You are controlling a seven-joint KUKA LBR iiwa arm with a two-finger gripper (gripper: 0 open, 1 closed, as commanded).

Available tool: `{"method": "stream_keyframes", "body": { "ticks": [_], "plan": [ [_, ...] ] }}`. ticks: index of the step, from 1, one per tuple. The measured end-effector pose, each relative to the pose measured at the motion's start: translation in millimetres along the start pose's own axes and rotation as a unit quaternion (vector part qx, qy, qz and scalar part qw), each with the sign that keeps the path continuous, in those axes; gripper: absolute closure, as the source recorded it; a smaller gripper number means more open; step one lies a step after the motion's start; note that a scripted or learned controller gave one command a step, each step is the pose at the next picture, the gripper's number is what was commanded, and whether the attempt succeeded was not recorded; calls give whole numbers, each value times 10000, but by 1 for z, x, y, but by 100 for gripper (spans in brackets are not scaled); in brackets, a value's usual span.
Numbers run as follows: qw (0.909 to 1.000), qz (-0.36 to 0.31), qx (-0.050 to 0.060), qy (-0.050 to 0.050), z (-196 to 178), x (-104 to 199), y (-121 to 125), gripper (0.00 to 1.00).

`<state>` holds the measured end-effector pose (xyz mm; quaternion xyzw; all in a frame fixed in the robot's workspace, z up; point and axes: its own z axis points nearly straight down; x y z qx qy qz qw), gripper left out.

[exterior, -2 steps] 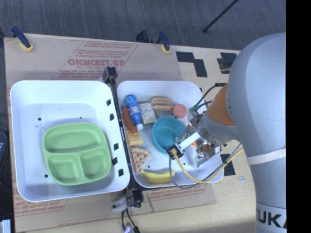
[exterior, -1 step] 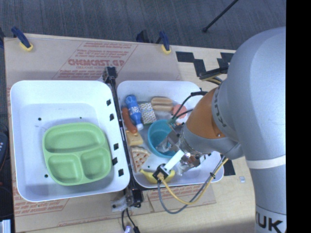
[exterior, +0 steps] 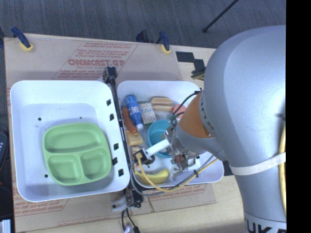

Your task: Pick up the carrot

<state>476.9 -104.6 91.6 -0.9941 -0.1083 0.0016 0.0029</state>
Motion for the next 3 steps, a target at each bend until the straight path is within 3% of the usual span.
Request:
{"method": "stream_keyframes", "body": {
  "ticks": [1, 2, 3],
  "plan": [
    [9986, -532, 1, -16, -19, 3, 91, 0],
    [9981, -611, 81, -31, -27, 5, 86, 100],
    [9981, -617, 83, -35, -26, 5, 86, 0]
  ]
}}
